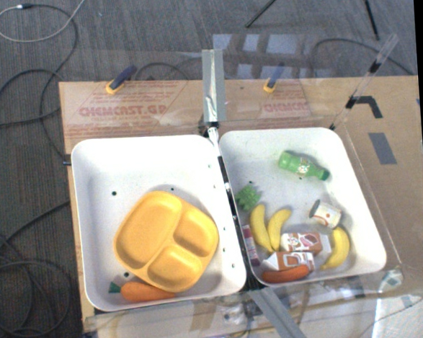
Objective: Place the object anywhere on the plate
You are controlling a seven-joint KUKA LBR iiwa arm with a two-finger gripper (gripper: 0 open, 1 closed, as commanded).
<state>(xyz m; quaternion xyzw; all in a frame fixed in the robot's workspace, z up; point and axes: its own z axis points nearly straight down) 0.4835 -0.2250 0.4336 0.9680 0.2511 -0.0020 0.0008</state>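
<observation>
- Two white bins sat side by side on your table [121,109], the left bin [88,159] and the right bin [339,137] meeting at a shared middle edge.
- Your plate [166,240], yellow and split into compartments, lay tilted across the lower middle of the left bin, and every compartment was bare.
- One orange carrot [144,292] lay just below the plate's near-left edge, close against it or tucked slightly under; you could not tell which. It was the one loose thing in that bin, and it was not on the plate.
- Over in the right bin, a green bottle [303,165] lay on its side near the far right corner, well apart from the rest.
- A small green toy [247,196] sat by the left wall, with two yellow bananas [267,226] just below it, side by side.
- A third banana [338,248] curved along the near right, beside a white and red carton [301,243].
- A small pale cup [326,213] lay tipped just above that banana.
- A long red piece [284,274] lay along the near wall, under the carton.
- As for the hand, you could not tell how far open it was or whether it had hold of anything.
- Dark cables [19,106] trailed over the grey floor to the left of the table.
</observation>
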